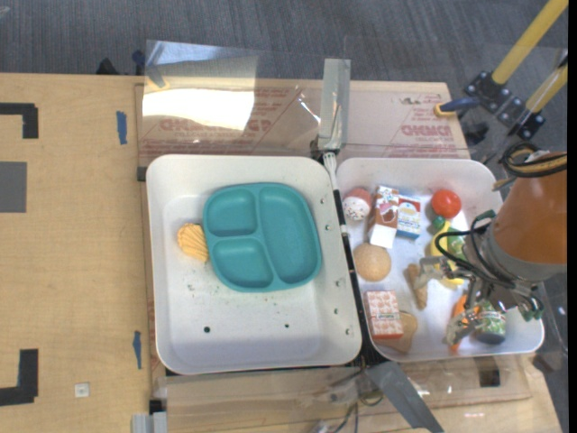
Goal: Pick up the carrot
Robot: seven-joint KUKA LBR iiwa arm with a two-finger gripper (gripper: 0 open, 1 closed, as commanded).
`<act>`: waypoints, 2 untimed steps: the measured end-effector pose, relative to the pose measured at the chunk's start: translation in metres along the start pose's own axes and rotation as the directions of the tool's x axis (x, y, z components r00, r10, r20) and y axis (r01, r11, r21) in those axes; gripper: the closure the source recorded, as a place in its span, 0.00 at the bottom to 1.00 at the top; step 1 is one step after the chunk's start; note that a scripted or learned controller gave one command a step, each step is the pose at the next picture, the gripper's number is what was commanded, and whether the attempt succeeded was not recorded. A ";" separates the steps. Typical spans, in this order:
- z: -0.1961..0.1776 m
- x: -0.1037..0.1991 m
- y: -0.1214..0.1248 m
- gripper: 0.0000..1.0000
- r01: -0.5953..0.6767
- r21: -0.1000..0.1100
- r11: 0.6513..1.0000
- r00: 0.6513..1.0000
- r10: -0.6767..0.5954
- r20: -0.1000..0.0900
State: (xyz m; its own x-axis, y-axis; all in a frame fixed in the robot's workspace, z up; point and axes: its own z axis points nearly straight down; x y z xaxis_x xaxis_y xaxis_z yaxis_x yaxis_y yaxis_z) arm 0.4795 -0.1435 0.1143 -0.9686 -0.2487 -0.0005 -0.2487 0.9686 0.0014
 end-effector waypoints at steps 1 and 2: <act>0.026 -0.006 -0.019 0.00 -0.017 0.003 1.000 1.000 0.017 0.009; 0.026 -0.008 -0.004 0.00 -0.002 0.006 1.000 1.000 0.002 0.007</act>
State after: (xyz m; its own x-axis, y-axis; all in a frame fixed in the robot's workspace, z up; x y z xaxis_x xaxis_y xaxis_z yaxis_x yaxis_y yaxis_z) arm 0.4885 -0.1456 0.0887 -0.9691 -0.2466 -0.0075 -0.2466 0.9691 -0.0045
